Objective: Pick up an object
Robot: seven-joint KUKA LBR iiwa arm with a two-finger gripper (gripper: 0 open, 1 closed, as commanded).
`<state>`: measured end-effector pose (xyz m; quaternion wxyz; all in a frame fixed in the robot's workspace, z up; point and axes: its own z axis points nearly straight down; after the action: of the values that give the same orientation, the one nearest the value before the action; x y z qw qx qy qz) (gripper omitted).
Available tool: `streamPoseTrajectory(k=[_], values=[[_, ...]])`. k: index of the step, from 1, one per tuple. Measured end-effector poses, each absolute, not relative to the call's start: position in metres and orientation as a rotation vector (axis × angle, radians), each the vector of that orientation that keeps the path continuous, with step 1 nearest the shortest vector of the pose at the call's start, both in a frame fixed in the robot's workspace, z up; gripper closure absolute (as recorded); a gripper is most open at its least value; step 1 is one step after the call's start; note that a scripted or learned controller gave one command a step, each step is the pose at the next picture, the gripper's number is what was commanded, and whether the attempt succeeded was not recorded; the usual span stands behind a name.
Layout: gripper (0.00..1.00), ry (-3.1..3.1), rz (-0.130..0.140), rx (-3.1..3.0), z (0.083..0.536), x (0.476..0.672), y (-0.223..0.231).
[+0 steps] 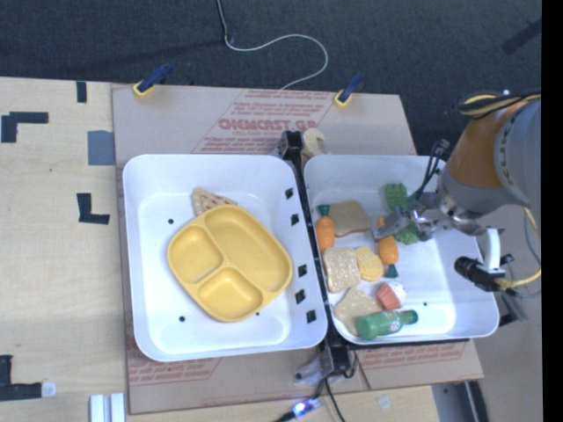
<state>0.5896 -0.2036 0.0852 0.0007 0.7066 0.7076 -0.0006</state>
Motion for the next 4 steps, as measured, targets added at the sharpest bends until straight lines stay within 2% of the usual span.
streamPoseTrajectory(k=[1, 3, 4], values=[[1.0, 2.222, -0.003, 2.217, 0.096, 0.59, -0.204], [1.0, 2.22, 0.003, 2.217, 0.218, 0.596, -0.214], [1.0, 2.222, 0.0, 2.22, 0.225, 0.596, -0.213]])
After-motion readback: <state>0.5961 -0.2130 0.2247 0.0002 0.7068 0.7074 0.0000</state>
